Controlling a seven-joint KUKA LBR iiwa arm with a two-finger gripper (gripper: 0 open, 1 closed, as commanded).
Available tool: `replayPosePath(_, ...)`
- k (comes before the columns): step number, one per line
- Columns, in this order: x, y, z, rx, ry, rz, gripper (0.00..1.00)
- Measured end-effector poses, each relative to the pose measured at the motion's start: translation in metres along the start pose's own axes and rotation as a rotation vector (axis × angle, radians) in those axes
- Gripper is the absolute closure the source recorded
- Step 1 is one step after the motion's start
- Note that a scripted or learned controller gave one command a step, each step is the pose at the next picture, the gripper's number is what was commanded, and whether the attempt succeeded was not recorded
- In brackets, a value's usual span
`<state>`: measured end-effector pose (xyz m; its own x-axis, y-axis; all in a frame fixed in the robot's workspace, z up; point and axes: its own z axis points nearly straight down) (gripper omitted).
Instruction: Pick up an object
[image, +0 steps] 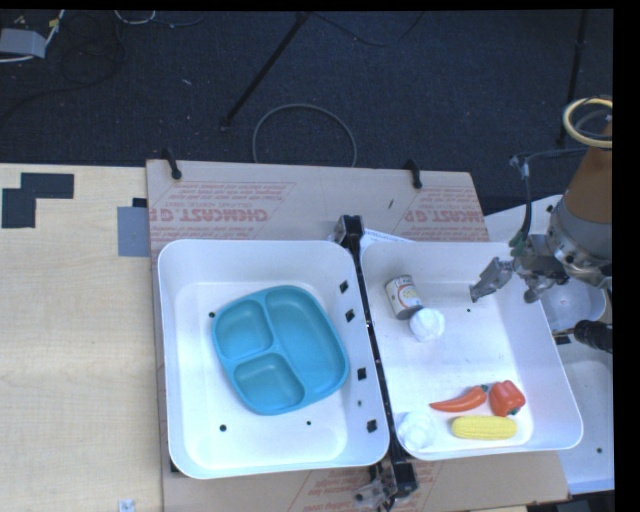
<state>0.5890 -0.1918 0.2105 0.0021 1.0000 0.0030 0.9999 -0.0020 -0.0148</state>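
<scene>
Camera view from above the bench shows the right bin (545, 345) as the busy one, so I'll place everything by it. Over its far right rim hangs the gripper (512, 279), carried by the arm (590, 195) that comes in from the right; its fingers look spread apart with nothing between them, one dark fingertip (484, 284) poking out over the bin's back half.

Inside that bin, toward the far left corner, a small can (402, 296) lies tipped on its side, and a white ball (427, 324) sits touching it on the nearer side. Along the bin's near edge a yellow corn cob (483, 428) lies flat, with a red pepper (506, 397) just behind it and an orange chili (459, 402) stretched out to the pepper's left. A second white lump (416, 430) rests in the near left corner. All of these sit well apart from the gripper.

Left of the right bin, sharing the black divider, stands the left bin (185, 300), holding a blue sectioned plate (278, 348) laid at a slant.
</scene>
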Motion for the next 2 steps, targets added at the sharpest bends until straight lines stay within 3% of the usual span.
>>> replayPosePath(1, 0.0, 0.003, -0.008, -0.012, -0.002, -0.002, 0.0)
replayPosePath(2, -0.002, 0.009, 0.053, -0.01, -0.002, -0.002, 0.0)
